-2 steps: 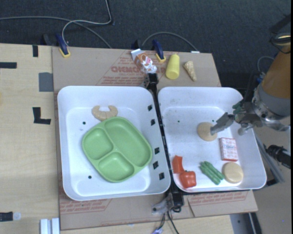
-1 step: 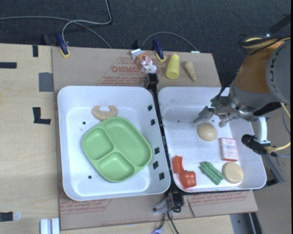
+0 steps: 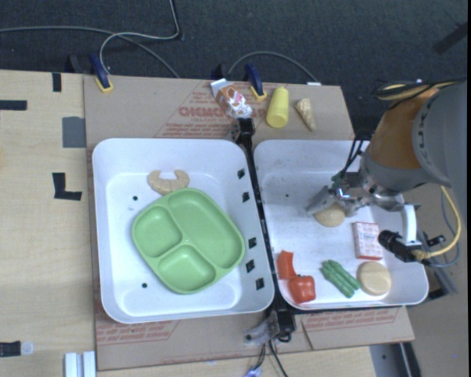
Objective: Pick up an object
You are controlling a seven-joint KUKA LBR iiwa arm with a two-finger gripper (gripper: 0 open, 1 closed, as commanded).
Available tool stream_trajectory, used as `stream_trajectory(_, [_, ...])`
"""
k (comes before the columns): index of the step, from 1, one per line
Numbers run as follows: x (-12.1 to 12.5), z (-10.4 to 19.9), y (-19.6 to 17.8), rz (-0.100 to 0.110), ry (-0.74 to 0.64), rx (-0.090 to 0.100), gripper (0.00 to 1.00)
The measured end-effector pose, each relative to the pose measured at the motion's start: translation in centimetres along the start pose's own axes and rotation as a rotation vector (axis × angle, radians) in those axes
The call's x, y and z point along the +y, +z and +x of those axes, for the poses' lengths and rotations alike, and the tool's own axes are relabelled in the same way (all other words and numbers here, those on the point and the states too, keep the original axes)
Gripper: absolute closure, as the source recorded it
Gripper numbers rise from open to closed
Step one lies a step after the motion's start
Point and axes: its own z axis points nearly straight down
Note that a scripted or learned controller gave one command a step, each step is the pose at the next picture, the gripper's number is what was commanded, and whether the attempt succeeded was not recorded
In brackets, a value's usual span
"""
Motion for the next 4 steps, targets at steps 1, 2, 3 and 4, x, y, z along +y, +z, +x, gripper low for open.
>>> stream_trajectory(1, [0.1, 0.0, -1.1, -0.002, 0.000, 0.000, 1.00])
stream_trajectory(2, [-1.6, 7.8, 0.4, -0.003, -0.002, 0.002, 1.00])
stream_trajectory(3, [-1.6, 7.8, 0.4, -0.004, -0.002, 0.002, 0.00])
stream_trajectory(4, [4.0, 7.4, 0.5, -0.005, -0.001, -0.001, 0.00])
